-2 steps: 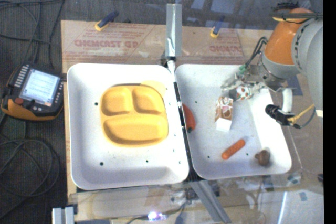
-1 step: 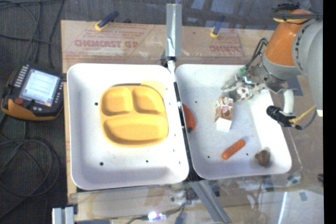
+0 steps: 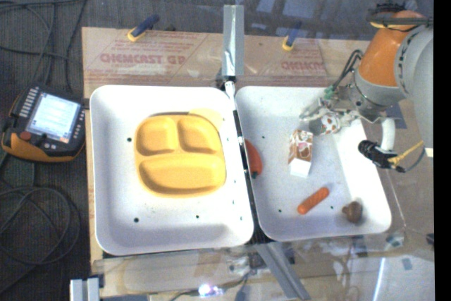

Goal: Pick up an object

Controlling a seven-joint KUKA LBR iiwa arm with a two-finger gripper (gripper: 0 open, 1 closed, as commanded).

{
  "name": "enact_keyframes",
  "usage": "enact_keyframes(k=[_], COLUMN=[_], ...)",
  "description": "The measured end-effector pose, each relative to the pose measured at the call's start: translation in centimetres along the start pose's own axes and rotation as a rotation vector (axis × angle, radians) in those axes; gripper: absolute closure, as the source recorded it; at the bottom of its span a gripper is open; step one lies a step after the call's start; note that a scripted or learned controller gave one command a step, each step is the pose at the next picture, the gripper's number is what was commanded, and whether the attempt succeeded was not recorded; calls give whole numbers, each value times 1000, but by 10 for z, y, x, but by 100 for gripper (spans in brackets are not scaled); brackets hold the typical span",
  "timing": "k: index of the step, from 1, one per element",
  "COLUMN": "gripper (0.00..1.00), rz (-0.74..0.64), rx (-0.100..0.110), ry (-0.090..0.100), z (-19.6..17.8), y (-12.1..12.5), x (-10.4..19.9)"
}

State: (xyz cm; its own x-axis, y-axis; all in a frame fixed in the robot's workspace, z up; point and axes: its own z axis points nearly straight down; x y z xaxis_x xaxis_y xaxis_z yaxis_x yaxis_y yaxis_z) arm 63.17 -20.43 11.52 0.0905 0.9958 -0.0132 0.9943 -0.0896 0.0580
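Note:
The right bin [image 3: 366,173] holds a small white and brown carton [image 3: 301,151], an orange carrot-shaped piece [image 3: 313,200], a small brown lump [image 3: 352,210] near the front right corner, and a red sausage-like piece [image 3: 254,157] against the left wall. My gripper [image 3: 325,116] hangs over the bin's back right part, just up and right of the carton. A small reddish-brown shape sits at the gripper's tip, too blurred to identify.
A yellow divided tray [image 3: 182,154] lies in the left bin [image 3: 113,222]. A metal post [image 3: 232,46] stands behind the wall between the bins. A teach pendant [image 3: 46,125] lies on the floor to the left. Cables hang beside the arm at right.

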Motion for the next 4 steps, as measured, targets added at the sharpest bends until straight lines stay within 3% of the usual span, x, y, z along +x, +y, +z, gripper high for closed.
enact_keyframes(k=[1,2,3,4], gripper=[0,0,100,0], rz=[-25,97,96,97], rx=[-2,51,46,49], ry=[-6,6,5,5], z=[0,25,13,14], y=[-2,-22,-19,-20], x=[8,11,11,11])
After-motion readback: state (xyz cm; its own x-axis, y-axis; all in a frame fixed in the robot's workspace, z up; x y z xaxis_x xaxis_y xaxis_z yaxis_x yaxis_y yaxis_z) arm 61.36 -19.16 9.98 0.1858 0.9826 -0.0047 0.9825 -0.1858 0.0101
